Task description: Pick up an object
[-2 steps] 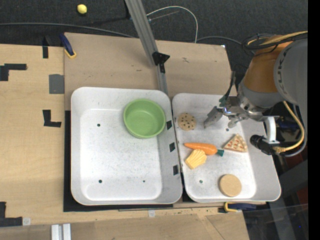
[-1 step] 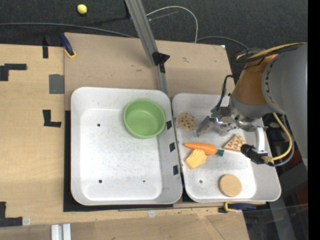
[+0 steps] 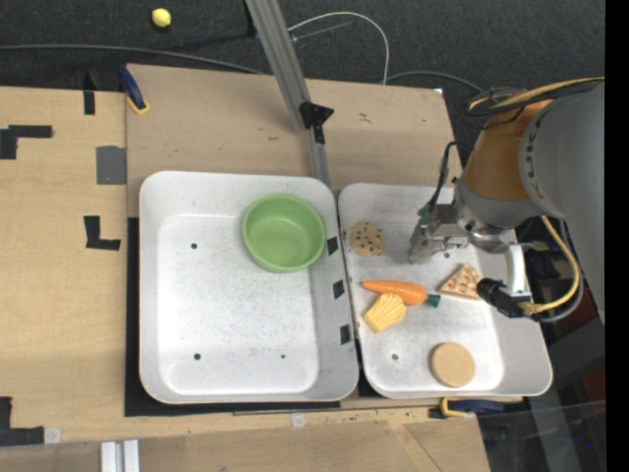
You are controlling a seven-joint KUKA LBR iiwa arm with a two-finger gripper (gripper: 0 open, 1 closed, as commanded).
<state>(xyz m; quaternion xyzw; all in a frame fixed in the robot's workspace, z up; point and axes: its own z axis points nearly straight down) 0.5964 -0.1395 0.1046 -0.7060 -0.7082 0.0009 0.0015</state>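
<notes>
- The arm point(image 3: 531, 165) is coming in from the right and getting cut off at the frame edge, so most of its grey body is just a big blur over there, with the orange band sitting above the wrist.
- The gripper point(image 3: 428, 252) is hanging over the upper middle of the right bin point(image 3: 521, 362). It's small and dark from this angle, and I honestly can't tell whether it's open or closed, or whether it's touching the bin floor.
- Nothing is visibly sitting between the tips, so I'm not calling it a grab.
- Just left of the gripper, a speckled cookie point(image 3: 368, 238) is lying near the bin's left wall, apart from the tips.
- Below the gripper, the toy carrot point(image 3: 395, 289) is lying crosswise, with a yellow ridged piece point(image 3: 385, 313) touching its underside. Hard to say what that yellow thing is.
- A pizza slice point(image 3: 459, 283) is lying just right of the carrot's green end, partly tucked against the dark cable hardware by the wrist.
- A round tan disc point(image 3: 453, 364) is sitting near the bin's front edge, well apart from the rest.
- The left bin point(image 3: 177, 362) is holding a green bowl point(image 3: 284, 232) upright in its upper right corner.
- A grey pole point(image 3: 280, 52) is slanting down from the top edge, ending between the two bins.
</notes>
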